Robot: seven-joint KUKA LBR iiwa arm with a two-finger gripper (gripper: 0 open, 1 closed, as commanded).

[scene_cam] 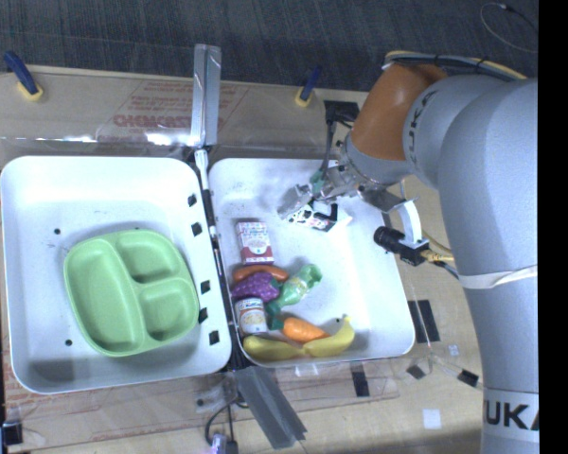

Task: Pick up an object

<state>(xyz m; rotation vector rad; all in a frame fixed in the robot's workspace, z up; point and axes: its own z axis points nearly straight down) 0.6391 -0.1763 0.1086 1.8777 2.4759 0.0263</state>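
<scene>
The end effector hangs over the right bin, and I cannot tell its grip. The toys, like the banana, lie untouched near the bin's front. Nothing is picked yet.

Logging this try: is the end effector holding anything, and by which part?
Nothing shows in the end effector; it hangs over bare floor of the right white plastic bin, apart from the toy pile.

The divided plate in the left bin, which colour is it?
Light green, seen in the camera view.
</scene>
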